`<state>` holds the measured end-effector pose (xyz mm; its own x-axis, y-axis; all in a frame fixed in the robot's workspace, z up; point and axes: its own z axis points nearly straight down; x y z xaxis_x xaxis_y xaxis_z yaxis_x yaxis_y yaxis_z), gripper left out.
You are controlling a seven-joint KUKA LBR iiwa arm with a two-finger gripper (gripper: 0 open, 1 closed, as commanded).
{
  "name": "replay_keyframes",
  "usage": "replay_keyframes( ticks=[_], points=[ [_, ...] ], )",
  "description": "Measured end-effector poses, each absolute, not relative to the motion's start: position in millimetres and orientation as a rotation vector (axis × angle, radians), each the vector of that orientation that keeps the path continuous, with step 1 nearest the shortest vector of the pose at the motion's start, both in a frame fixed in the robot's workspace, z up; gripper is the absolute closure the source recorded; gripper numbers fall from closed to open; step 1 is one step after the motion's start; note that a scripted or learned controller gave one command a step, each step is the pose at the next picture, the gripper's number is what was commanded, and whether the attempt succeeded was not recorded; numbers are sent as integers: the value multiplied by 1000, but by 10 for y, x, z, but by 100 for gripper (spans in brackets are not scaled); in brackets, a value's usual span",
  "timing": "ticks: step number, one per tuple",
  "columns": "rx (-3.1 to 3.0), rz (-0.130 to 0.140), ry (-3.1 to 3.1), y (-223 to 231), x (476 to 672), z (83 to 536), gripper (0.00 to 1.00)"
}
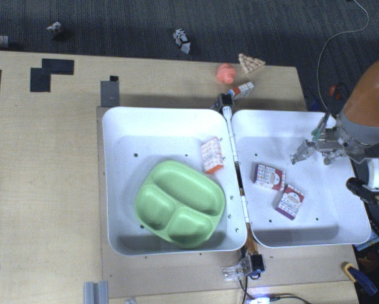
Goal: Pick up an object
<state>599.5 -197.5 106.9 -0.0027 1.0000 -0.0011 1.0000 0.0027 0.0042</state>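
My end effector point(317, 151) sits over the upper right of the right bin point(341, 233), fingers spread apart with nothing between them, near but not touching the two small red-and-white packets point(267, 175) point(290, 201) that lie on that bin's floor just left of and below it. The left bin point(116, 170) holds a green divided tray point(180, 201), tilted, and an orange-and-white packet point(212, 155) just beside the tray's upper right edge. On the desk point(43, 189) above the bins lie a pink ball point(226, 73), a triangular wedge point(251, 63) and a small tube point(242, 90).
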Motion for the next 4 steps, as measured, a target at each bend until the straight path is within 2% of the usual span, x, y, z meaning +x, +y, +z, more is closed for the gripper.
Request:
replay_keyframes(
  ticks=[1,2,3,4],
  points=[
    [2211,8,2219,-1153,5443,870,0],
    [2211,10,2214,-935,4974,874,0],
    [2207,17,2212,-932,4997,987,100],
    [2207,17,2212,-932,4995,986,0]
  ],
)
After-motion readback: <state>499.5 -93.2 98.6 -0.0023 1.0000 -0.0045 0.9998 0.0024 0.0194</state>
